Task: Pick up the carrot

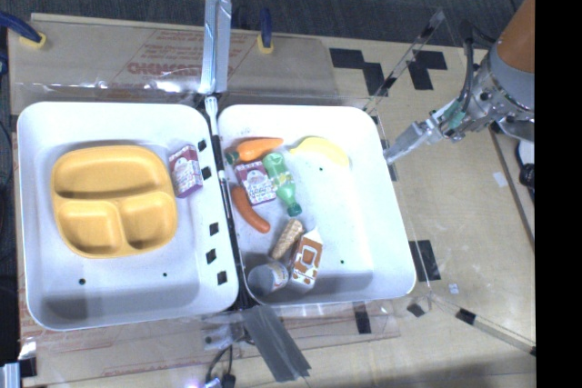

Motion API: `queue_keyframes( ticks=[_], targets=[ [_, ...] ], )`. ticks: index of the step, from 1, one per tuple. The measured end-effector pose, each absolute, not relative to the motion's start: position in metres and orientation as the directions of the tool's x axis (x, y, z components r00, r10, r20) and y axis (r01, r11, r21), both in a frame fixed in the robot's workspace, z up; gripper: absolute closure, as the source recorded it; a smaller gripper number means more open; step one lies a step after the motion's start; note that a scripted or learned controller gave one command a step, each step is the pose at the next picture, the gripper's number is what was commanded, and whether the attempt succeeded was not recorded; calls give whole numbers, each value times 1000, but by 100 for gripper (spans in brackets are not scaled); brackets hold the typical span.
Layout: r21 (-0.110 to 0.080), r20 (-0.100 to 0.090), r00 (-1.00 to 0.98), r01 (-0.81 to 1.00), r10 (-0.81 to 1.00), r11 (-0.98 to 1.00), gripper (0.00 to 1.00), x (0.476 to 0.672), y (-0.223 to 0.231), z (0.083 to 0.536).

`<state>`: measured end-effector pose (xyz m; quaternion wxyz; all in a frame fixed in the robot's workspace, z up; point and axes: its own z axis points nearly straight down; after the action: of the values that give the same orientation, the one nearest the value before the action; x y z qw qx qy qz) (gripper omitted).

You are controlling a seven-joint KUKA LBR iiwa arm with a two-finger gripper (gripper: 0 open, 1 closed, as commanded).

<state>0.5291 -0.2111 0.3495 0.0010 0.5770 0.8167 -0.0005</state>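
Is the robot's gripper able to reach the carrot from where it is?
Probably yes. The gripper hangs just outside the right bin, and the carrot lies uncovered near that bin's far edge. A green bottle sits close beside it, which may crowd the grab.

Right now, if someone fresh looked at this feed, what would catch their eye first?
Probably the big yellow divided tray filling the left bin. Next, the clutter along the right bin's left side: the carrot at the top beside a green bottle, with a sausage below. The gripper sits outside that bin, past its right rim.
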Motion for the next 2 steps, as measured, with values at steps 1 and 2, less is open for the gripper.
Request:
queue_keyframes(
  ticks=[1, 2],
  targets=[
    [1, -2, -283, 959, 959, 283, 0, 496, -151, 444],
    [1, -3, -288, 958, 958, 288, 100, 497, -150, 455]
  ],
)
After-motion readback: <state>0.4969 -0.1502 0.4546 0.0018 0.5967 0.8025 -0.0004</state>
